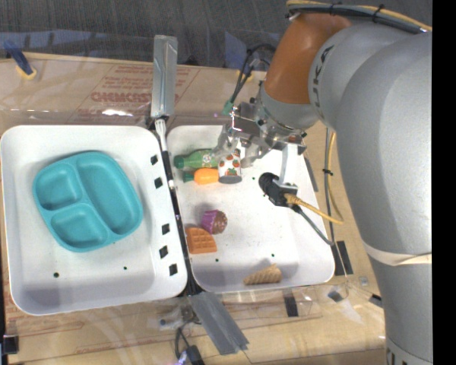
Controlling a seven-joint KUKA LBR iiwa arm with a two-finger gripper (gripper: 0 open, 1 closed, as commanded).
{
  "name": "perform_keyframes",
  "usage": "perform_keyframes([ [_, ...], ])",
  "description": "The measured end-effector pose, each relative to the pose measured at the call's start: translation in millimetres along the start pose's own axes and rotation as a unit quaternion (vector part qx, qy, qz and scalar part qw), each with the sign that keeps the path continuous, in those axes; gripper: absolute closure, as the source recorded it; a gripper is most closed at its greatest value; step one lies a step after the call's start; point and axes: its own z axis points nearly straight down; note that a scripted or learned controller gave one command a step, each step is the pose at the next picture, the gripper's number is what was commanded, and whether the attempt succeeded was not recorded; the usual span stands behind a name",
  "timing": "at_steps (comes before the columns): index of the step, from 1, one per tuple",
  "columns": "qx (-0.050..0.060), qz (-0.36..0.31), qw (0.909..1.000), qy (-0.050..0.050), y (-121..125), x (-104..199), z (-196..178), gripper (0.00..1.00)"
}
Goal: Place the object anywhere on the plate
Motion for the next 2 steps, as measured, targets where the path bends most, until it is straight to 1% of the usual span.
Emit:
perform_keyframes([
  [1, 0.0, 0.005, 1.0, 0.0, -47.5, 59.2, -16.1, 1.0],
  [2, 0.003, 0.026, 0.9996, -0.001, -67.1, 137.2, 34.9, 1.0],
])
